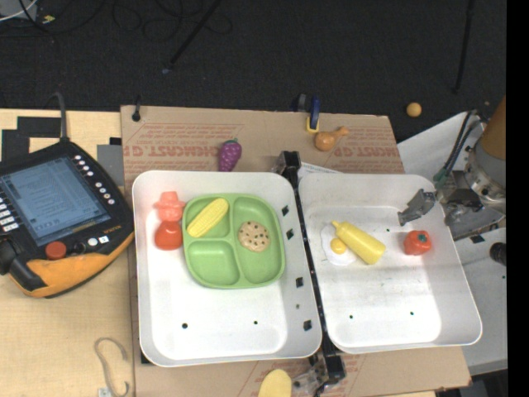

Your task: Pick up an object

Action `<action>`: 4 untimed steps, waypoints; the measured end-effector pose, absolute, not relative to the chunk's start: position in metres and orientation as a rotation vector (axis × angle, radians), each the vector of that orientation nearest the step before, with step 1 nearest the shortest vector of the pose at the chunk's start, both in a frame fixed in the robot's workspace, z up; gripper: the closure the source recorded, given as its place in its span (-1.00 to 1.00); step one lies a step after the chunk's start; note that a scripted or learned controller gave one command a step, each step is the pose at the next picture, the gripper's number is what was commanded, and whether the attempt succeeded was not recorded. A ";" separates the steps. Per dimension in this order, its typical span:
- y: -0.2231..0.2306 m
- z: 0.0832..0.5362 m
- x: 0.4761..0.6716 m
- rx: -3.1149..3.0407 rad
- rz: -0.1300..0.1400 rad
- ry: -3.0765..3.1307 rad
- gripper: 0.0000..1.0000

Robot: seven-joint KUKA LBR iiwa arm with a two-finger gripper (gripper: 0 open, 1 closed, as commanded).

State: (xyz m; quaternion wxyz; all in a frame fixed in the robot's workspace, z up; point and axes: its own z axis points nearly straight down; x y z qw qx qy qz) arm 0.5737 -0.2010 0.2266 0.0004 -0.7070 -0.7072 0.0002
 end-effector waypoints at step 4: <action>-0.201 0.125 0.566 -2.236 -0.027 -2.229 1.00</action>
